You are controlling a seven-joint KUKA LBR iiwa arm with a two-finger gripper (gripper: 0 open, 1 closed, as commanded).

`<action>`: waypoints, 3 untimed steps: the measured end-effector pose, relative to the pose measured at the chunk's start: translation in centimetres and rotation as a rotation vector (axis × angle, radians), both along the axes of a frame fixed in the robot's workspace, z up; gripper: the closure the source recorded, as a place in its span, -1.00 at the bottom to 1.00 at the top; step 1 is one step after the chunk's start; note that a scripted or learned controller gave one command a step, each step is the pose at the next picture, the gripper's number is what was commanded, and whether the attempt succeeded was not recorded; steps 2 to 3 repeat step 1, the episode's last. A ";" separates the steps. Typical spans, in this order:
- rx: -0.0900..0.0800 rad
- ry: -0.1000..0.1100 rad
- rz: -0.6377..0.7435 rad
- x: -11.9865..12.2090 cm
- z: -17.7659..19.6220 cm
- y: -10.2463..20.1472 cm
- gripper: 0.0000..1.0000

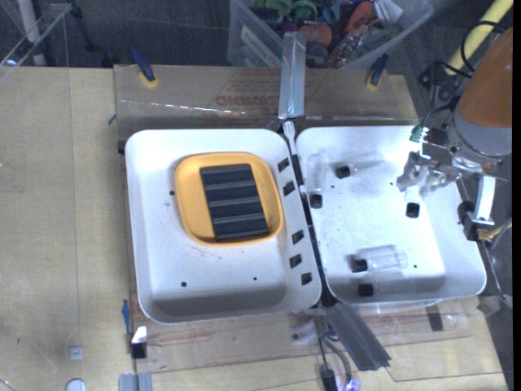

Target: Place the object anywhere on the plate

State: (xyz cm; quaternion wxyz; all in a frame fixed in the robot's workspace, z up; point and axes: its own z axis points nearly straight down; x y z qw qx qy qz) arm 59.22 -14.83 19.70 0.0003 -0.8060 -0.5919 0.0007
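Bench with two white bins side by side, seen from above at a slant. Left bin [155, 218]: a yellow plate [189, 210] lies near its middle, and a black slatted block [235, 202] rests on the plate, covering most of its centre. Right bin [440, 251]: a clear vial [383, 260] with a black cap lies on its side near the front wall; a second clear vial [362, 166], also black-capped, lies towards the back. Both vials are well apart from the plate, with the divider [303, 218] between the bins standing between them and it. A small black piece [315, 200], possibly a loose cap, sits just beside the divider.

Arm entering from the right, with its orange band [492, 80] at the upper right. The gripper [425, 177] hangs above the right bin's far right part, between the two vials and touching neither. Whether it is clenched or released cannot be told at this angle. A small dark item [413, 210] just below it is too small to identify.

Behind the bins stands a clear tub [244, 23] of mixed coloured items.
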 end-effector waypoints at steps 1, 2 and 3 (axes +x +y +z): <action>0.000 0.000 0.000 0.0 0.0 0.0 -1.00; 0.000 0.000 0.000 0.0 0.0 0.0 -1.00; 0.000 0.000 0.000 0.0 0.0 0.0 -1.00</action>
